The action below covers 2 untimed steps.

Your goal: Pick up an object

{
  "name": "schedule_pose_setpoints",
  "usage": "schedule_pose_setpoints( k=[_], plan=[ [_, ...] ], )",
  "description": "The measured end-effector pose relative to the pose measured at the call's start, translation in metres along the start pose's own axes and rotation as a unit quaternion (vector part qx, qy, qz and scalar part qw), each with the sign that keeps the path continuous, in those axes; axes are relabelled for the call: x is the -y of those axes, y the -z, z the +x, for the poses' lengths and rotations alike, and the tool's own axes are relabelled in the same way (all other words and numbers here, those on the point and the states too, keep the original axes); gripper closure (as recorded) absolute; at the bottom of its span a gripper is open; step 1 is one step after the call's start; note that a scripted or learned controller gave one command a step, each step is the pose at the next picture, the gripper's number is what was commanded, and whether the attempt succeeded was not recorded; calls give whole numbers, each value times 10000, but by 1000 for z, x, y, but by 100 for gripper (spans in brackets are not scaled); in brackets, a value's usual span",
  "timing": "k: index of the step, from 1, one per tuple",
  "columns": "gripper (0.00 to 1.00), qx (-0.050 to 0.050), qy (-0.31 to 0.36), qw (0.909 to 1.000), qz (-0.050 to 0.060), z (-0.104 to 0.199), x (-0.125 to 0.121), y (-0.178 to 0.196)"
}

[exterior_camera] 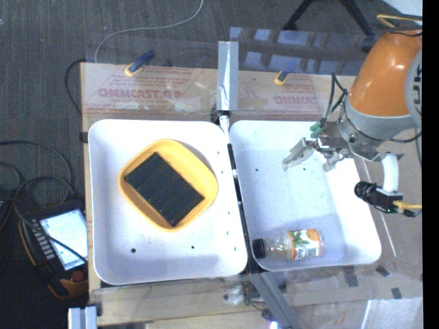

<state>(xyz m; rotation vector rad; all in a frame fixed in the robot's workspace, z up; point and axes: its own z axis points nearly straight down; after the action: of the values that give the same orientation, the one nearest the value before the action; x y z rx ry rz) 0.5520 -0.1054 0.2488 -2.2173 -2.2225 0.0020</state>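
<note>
Red lettering on the clear panel (147,93) behind the bins reads something like "CHEMCAST GP", though glare blurs it. The bottle (291,245) has an orange and white label whose words are too small to read. There are two white bins, one bottle, and one yellow dish (169,182) with a dark ridged slab in it. The bottle lies on its side against the near edge of the right bin (274,184), black cap pointing left; the rest of that bin's floor is bare. The dish sits mid left bin (110,245). The gripper (310,152) hangs over the right bin's far right part, fingers spread, nothing between them, well apart from the bottle.
</note>
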Motion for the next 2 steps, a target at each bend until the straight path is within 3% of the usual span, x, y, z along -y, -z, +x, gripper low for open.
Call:
schedule_pose_setpoints(
  k=[1,2],
  plan=[
    [0,-2,510,9987,0,2,62,-17],
    [0,8,-466,9989,-68,-56,64,-157]
  ],
)
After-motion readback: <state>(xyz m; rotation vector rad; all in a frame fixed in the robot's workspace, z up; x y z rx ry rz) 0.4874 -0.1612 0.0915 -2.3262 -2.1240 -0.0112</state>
